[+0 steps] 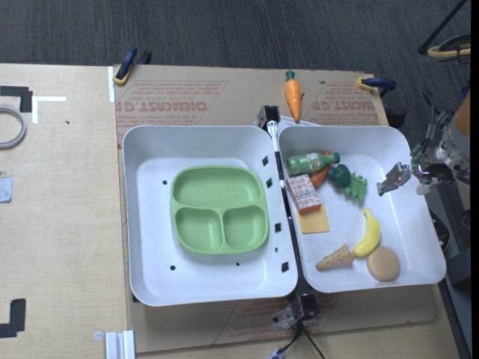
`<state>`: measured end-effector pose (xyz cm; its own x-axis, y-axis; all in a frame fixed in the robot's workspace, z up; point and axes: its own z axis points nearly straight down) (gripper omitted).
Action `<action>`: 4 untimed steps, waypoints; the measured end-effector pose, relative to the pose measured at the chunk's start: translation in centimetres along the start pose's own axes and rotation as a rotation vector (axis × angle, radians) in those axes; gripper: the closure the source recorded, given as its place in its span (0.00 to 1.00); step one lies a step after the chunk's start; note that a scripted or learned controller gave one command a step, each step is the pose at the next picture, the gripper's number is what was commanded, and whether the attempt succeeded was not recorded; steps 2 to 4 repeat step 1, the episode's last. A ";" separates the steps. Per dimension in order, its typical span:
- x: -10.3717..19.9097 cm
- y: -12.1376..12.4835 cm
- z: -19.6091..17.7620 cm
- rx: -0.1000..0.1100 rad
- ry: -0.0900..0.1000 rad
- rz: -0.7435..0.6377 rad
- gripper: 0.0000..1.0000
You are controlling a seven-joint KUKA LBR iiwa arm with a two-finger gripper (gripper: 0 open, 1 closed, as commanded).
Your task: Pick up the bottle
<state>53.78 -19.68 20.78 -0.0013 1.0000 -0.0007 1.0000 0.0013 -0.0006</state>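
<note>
Lying in right bin: green bottle [313, 161], label unreadable | claw [394, 178] apart

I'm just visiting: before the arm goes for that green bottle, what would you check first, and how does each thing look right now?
1. Green plastic bottle with orange cap in plain sight, lying on its side in the right white bin: ok.
2. Room around it: not ok; the orange-and-white carton and green broccoli toy crowd close.
3. Two-finger gripper over the right bin's right side, apart from the bottle: ok.
4. Gripper carrying nothing: cannot tell.
5. Path to the bottle: the broccoli toy sits between; not ok for a low approach.
</note>
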 end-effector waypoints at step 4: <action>0.0 0.0 -0.9 -0.001 -0.001 -0.002 1.00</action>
